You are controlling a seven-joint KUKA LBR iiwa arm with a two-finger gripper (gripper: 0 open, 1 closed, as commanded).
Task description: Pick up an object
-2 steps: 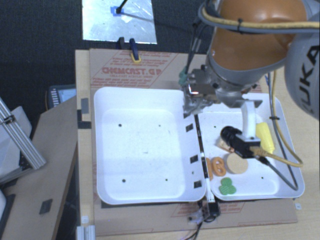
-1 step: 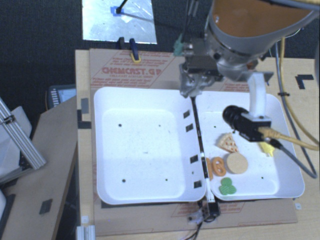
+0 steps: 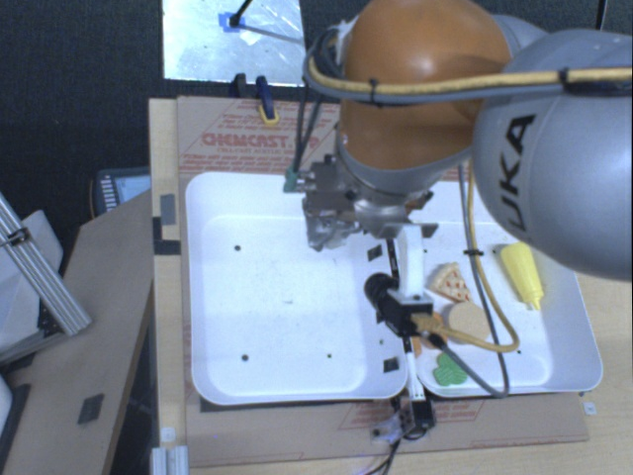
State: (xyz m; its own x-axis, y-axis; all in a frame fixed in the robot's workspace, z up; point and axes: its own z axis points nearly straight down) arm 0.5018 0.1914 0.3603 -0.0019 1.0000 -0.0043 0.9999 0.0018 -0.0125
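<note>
While I hang over the bench, the two white bins sit side by side on a brown cardboard sheet (image 3: 247,137) printed w/ red lettering. Left bin (image 3: 267,305) shows bare white floor w/ a few small dark dots. Right bin (image 3: 569,359) carries the objs: a yellow piece (image 3: 522,272) near its far right, a pizza-slice toy (image 3: 452,284) by the divider, a tan flat piece (image 3: 470,317) just below that, and a green piece (image 3: 451,372) at the near edge. Behind the bench – dark backdrop, a shiny silver panel (image 3: 232,23) w/ a blue spot. My gripper (image 3: 331,228) sits over the left bin's far right part, close to the divider – whether the fingers are spread or pressed together I can't tell; the wrist hides them. Yellow cable (image 3: 490,315) loops across the right bin.
</note>
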